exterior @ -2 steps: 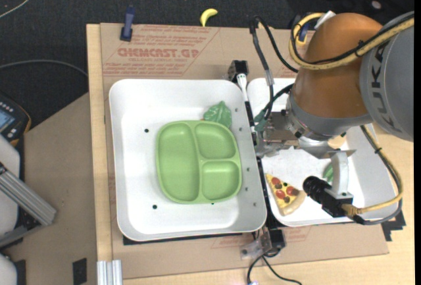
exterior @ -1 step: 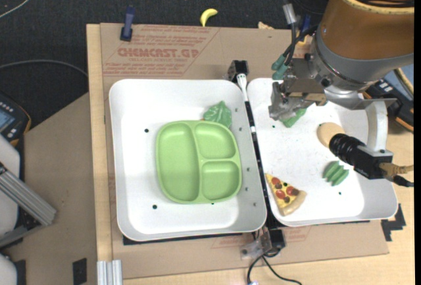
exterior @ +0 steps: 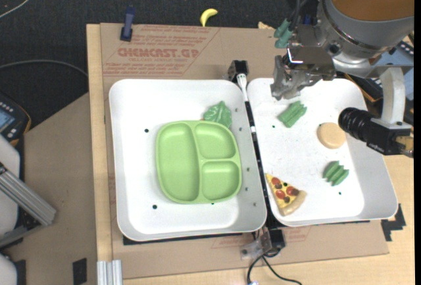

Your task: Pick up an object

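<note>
My gripper [exterior: 284, 91] hangs over the far left part of the right bin [exterior: 368, 208], just above and left of a green ridged piece [exterior: 291, 114]. Nothing shows between its fingers. Further right in the same bin lie a tan round cookie [exterior: 331, 135], another green ridged piece [exterior: 335, 173] and a pizza slice [exterior: 285, 193] at the near left corner. The left bin [exterior: 128, 145] holds a green divided plate [exterior: 197, 161] with a green leafy piece [exterior: 218, 113] at its far edge.
A black cylindrical part [exterior: 358, 124] of the rig juts over the right bin's right side. A yellow banana [exterior: 208, 15] and a blue clip [exterior: 127, 24] lie beyond the bins on the cardboard. A black clamp [exterior: 238, 70] sits between the bins at the far end.
</note>
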You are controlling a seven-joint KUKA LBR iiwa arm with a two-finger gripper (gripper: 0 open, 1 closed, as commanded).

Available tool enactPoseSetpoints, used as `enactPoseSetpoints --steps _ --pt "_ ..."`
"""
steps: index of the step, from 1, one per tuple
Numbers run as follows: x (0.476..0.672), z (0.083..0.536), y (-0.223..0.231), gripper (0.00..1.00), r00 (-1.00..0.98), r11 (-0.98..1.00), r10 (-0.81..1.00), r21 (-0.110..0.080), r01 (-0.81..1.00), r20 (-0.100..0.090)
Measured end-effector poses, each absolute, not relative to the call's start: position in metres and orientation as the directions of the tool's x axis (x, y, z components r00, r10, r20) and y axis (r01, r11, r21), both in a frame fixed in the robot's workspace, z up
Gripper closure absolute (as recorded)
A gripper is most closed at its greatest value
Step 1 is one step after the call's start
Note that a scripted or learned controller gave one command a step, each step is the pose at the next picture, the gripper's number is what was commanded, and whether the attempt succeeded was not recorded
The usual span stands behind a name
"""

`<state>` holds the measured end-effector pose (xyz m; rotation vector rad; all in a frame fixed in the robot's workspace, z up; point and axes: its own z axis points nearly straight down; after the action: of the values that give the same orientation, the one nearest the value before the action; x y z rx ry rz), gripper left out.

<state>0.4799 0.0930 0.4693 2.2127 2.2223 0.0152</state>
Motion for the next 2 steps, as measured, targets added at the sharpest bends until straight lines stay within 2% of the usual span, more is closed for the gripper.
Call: enactPoseSetpoints --steps 1,2 --pt "0.478 0.342 0.098 1.0 0.001 -0.001 1.0 -0.014 1.0 -0.003" --pt "0.48 0.36 0.098 1.0 0.0 0.0 1.0 0.002 1.0 0.0"
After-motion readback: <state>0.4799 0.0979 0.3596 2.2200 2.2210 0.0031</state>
